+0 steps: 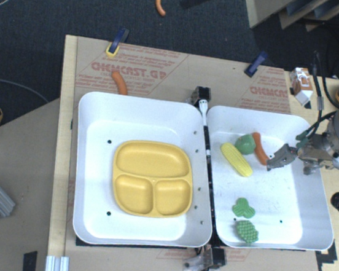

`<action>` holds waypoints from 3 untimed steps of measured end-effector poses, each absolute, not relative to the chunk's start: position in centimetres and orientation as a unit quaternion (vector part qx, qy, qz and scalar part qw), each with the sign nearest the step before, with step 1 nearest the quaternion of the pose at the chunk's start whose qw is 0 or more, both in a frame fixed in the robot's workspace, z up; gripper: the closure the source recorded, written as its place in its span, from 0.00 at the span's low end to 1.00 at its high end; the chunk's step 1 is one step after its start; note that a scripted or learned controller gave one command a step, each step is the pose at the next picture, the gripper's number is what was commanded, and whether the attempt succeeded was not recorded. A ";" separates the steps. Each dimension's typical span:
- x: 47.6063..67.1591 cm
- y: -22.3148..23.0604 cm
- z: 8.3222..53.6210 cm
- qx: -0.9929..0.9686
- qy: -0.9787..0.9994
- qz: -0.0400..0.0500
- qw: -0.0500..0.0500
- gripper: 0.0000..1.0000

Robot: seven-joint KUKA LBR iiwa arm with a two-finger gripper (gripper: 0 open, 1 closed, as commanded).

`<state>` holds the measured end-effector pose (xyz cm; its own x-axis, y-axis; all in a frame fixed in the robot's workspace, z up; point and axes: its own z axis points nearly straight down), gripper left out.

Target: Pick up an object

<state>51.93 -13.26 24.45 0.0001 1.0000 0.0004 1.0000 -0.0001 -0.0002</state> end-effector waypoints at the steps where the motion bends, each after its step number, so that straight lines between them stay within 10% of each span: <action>1: 51.4 -13.8 19.9 -0.708 -0.707 0.002 0.003 0.00; 3: 51.6 -13.1 8.5 -0.707 -0.707 0.002 0.004 0.00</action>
